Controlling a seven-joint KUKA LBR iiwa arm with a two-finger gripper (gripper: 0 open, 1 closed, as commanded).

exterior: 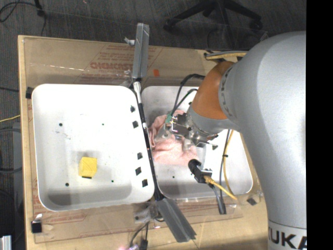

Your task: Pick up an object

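While the gripper sits low in the right bin, you're working the pink cloth.

From the overhead camera, the cloth lies bunched against the divider — directly under the gripper and spreading toward the near edge. Whether it has hold of anything I cannot tell. A yellow block lies well left of the divider, in the left bin.

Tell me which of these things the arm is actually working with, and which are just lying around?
Part of the job:
- soft pink crumpled cloth in the right white bin
- gripper, low over that cloth

Just lying about:
- small yellow block in the left white bin
- black office chair base on the floor
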